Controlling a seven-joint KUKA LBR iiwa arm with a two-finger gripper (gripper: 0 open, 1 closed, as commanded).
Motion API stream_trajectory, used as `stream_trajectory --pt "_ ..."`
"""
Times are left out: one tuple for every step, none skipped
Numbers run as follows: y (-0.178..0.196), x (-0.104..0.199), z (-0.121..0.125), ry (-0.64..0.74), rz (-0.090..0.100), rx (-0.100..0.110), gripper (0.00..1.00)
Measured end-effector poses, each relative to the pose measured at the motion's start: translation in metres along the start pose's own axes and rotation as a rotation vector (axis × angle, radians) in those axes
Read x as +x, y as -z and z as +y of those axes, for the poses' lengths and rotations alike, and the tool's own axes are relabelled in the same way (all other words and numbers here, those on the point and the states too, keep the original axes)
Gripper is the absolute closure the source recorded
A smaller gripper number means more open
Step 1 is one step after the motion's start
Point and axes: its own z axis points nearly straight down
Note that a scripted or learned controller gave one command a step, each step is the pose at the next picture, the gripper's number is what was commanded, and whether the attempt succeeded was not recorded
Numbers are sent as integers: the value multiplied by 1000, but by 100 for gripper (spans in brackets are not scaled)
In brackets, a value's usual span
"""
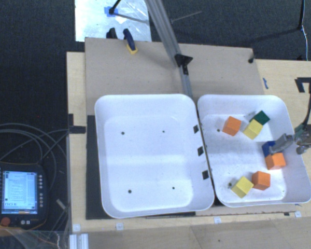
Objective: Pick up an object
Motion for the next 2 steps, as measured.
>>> stream_trajectory --pt "0 0 0 -1 0 -1 0" --pt "-62 0 3 -3 1 5 0"
